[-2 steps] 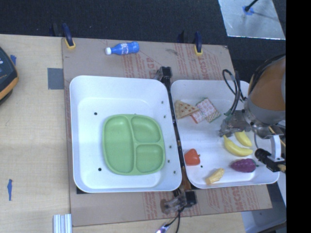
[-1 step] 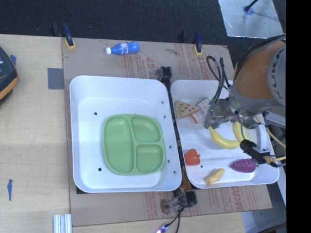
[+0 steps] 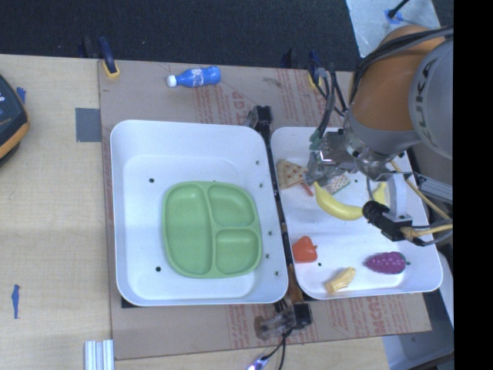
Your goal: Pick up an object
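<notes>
Gripper [image 3: 327,177] low in right bin [image 3: 431,284], near its back-left corner, over banana [image 3: 339,205] and cracker-like piece [image 3: 290,174]. Jaws state: cannot tell, wrist blocks view. Banana likely target, lying directly below. Red pepper [image 3: 305,250], purple grapes [image 3: 385,263], yellow piece [image 3: 340,280] along front edge. Green divided plate [image 3: 211,228] fills left bin [image 3: 131,141] centre.

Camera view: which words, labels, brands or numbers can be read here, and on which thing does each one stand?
No text can be read.
Blue bottle: its white label is too blurred to read.
Brown board under the bins: faint red print, too small to read.
Dark device at the left edge: no mark can be made out.
</notes>
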You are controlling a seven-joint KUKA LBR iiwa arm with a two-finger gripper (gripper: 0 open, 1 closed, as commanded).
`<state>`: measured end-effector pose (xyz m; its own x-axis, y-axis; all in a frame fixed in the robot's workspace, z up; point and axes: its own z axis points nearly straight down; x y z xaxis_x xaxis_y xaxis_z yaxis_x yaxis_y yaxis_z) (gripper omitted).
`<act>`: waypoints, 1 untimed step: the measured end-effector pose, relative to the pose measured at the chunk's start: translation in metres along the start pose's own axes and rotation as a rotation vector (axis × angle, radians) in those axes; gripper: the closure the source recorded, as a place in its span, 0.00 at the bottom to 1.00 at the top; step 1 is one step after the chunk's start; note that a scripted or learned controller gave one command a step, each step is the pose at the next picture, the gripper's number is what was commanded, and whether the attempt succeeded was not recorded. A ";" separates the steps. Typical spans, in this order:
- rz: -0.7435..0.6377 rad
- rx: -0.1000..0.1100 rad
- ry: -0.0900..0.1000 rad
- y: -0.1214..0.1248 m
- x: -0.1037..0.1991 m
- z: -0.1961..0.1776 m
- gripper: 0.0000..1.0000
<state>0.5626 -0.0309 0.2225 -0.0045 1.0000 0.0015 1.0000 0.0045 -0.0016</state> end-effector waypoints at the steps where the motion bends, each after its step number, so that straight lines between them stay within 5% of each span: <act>1: 0.000 0.001 -0.001 0.048 0.023 0.012 1.00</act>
<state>0.6105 -0.0077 0.2108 -0.0046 1.0000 0.0006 1.0000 0.0046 -0.0027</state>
